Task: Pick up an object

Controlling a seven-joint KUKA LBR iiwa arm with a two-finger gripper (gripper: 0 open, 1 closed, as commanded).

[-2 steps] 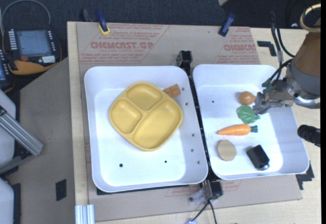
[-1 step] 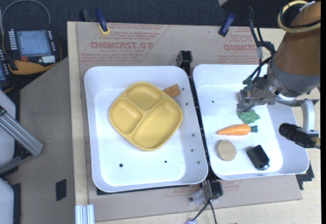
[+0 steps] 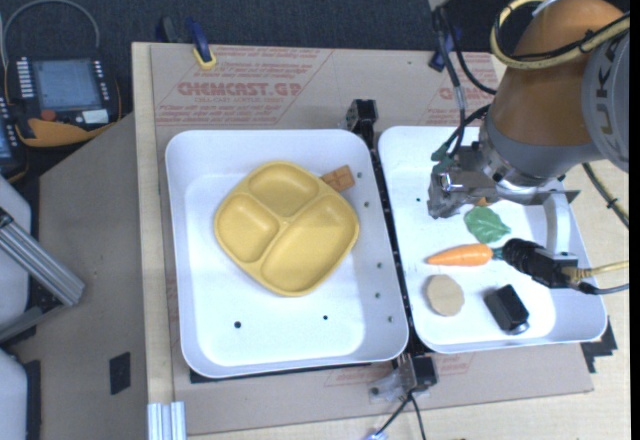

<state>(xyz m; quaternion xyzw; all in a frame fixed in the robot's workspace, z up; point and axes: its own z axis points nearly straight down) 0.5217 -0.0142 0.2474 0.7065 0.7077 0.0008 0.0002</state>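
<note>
One carrot lies crosswise, tip leftward, below the end effector; its grip state unclear.

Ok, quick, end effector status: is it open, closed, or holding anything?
End effector: cannot be told from this view. It hangs over the right shallow white bin, above the small green leafy piece and the orange toy carrot; nothing seen held.

Lighting is bright and even, coming from overhead, so the two white bins look almost washed out with little surface detail. Shadows are soft and short: a faint one hugs the yellow divided plate along its lower edge. The orange arm band carries a mild sheen. Focus is slightly soft throughout, with modest resolution.
</note>
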